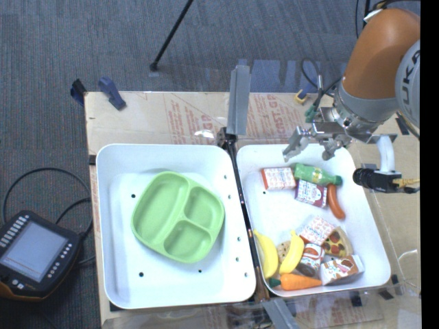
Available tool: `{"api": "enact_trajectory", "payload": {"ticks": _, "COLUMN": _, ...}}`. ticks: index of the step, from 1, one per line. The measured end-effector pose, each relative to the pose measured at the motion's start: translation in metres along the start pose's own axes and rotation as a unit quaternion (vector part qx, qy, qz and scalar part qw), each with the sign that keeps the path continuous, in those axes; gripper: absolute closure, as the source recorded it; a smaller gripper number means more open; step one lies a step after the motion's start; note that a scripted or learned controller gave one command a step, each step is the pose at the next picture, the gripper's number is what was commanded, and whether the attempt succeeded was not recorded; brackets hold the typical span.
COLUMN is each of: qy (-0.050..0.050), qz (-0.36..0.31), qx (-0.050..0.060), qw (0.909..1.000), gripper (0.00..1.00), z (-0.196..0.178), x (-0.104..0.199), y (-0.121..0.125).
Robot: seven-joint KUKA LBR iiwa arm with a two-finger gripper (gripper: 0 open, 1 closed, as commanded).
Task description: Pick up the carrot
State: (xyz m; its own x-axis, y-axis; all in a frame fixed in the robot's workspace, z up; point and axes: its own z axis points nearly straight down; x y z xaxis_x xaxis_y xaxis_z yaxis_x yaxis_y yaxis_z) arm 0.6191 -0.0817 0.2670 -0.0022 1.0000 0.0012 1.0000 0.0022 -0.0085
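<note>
You've got the surface [158,118] carrying two white bins side by side, so the arm [381,53], coming in from the right of the view, can reach either w/o repositioning. The right bin [378,235] sits under the tool; the left bin [110,184] is well off to the tool's left and holds just a green divided plate [178,216], lying flat approx. mid-bin.

The tool [317,142] hangs over the far rim of the right bin w/ fingers spread apart and nothing between them — looks like a ready-to-descend pose, not a grasp.

Just below the tool: a green bottle [317,175], a red-white carton [277,178], and a sausage [335,201].

The carrot [299,282] is well apart from the tool, at the bin's near edge, lying on its side. It's touching the bananas [280,252] and the snack packs [329,249] heaped behind it, so you'll prob. want a clean approach from the rim side.
</note>
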Motion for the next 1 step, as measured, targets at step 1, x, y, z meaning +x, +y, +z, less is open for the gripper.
{"api": "enact_trajectory", "payload": {"ticks": 1, "qy": 0.001, "qz": 0.0, "qx": 0.003, "qw": 1.0, "gripper": 1.0, "z": -0.0054, "x": 0.0, "y": 0.0011}}
